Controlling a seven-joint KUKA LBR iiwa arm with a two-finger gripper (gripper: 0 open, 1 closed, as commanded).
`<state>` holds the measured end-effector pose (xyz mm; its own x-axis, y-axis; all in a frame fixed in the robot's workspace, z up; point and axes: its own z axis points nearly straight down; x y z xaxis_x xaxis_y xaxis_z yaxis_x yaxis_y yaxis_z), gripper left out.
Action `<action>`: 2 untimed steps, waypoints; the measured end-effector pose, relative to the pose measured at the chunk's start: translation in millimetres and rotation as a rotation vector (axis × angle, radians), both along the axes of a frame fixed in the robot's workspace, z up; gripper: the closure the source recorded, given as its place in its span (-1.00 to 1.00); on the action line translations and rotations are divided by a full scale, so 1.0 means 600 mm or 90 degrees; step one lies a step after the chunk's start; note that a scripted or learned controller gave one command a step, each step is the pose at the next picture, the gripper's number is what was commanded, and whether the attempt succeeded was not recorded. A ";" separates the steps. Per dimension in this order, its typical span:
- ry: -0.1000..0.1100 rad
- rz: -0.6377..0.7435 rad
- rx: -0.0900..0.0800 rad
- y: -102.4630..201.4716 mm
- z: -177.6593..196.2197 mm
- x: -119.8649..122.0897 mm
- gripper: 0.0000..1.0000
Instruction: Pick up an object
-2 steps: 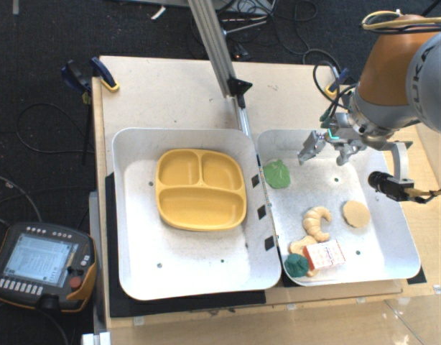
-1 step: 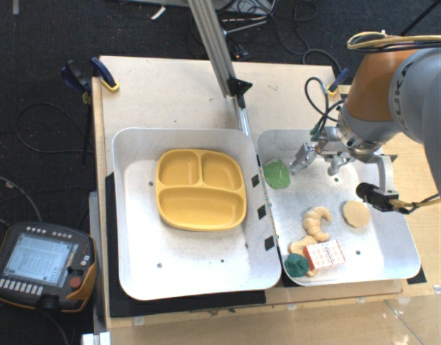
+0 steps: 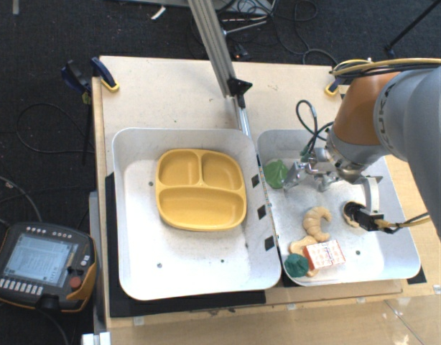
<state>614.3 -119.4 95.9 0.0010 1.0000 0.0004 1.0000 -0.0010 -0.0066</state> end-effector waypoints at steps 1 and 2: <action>-0.004 0.000 0.000 0.000 -0.001 0.000 -1.00; -0.005 0.000 0.000 0.001 0.016 0.001 1.00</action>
<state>615.0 -119.0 105.7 0.0007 1.0000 -0.0004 1.0000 -0.0007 0.0013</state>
